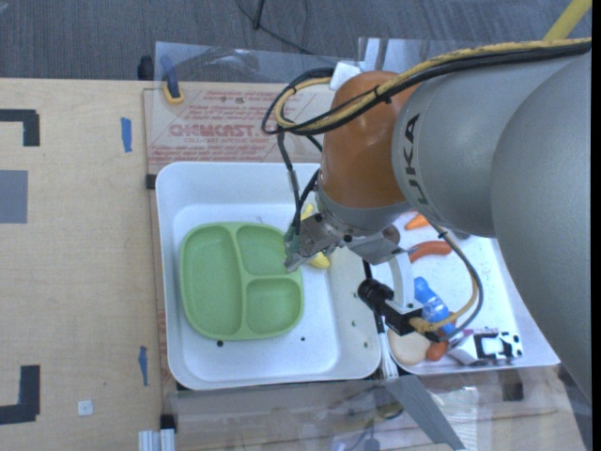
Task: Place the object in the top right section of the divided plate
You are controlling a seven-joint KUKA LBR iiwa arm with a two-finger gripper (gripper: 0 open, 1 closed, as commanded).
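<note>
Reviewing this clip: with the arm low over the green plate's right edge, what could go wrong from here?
1. The yellow object sits at the end effector, right at the rim of the green divided plate; whether it is gripped is unclear, so it may land on the white bin floor.
2. The end effector is close to the plate's rim and could nudge the plate.

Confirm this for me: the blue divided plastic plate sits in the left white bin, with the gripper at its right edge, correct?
Not quite. The camera view shows the divided plastic plate is light green, not blue. The rest holds: it sits in the left white bin, with the gripper at its right edge.
</note>
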